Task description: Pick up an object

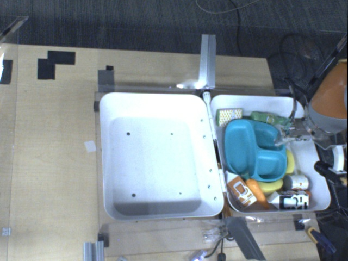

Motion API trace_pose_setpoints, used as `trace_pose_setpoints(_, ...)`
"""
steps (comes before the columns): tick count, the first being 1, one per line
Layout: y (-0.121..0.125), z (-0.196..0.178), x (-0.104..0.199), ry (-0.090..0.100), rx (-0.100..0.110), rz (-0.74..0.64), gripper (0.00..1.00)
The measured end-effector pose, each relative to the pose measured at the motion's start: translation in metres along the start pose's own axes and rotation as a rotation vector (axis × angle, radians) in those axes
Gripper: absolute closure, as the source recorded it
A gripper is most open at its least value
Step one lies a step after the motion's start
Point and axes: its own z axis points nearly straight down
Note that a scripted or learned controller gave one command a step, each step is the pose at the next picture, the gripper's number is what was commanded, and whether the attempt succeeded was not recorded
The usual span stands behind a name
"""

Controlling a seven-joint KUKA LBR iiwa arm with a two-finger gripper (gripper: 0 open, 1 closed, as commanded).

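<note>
The right bin point(324, 196) holds a pile of objects. A blue two-compartment tray point(246, 145) lies in its middle. Behind it are a green bottle point(265, 117) and a checkered green-yellow pad point(229, 115). A yellow banana-like piece point(273, 185) curves along the tray's right and front side. At the front lie an orange item point(256, 191), a brown box point(240, 191), a black and white can point(294, 201) and a small jar point(298, 182). My gripper point(285, 135) hangs low over the tray's right rim, close to the green bottle.
The left bin point(109, 145) sits beside the right one, with a metal post point(208, 61) rising behind the seam between them. The arm's orange band point(330, 94) and cables crowd the right side. Black marks lie on the bench at the far left.
</note>
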Motion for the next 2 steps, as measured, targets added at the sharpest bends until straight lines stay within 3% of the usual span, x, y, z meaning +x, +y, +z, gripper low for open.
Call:
trace_pose_setpoints(1,0.068,-0.148,-0.003,0.006,0.028,-0.142,1.00)
trace_pose_setpoints(2,0.068,-0.039,0.018,0.004,0.031,0.159,1.00)
